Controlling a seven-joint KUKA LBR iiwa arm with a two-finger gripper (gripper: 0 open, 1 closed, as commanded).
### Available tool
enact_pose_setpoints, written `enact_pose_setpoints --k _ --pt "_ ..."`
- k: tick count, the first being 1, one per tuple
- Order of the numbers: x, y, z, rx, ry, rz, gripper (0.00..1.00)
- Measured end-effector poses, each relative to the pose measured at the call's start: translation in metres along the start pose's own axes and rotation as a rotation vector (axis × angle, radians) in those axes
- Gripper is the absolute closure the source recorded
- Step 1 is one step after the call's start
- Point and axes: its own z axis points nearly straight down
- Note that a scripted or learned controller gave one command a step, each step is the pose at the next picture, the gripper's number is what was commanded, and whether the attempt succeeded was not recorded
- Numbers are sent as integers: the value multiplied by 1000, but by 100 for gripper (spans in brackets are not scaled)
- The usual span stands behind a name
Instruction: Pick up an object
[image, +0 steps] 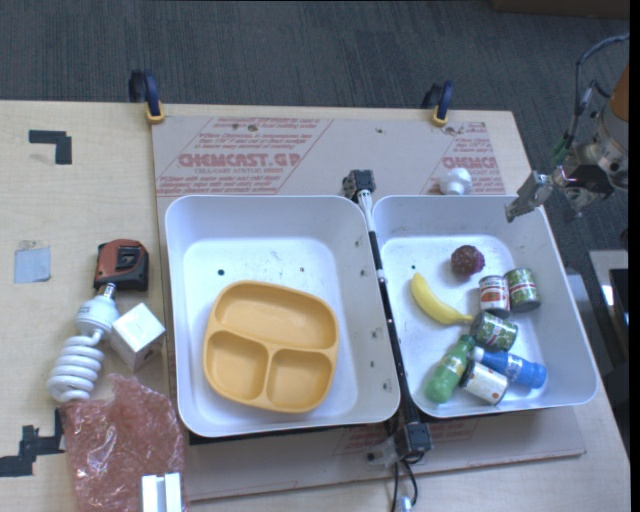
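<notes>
spiral bulb (80, 350), white cube (138, 332), tape measure (121, 265), red mesh bag (115, 440)

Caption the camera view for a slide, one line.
Gripper poised over the right bin's far corner; banana, cans and bottles inside, yellow tray in the left bin.

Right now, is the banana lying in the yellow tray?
No, the banana lies in the right bin beside the cans, while the yellow tray sits in the left bin.
</notes>
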Motion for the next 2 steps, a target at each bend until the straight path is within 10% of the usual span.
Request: enact_pose_setpoints --k 2 --pt "-3 30 184 0 0 -2 0"
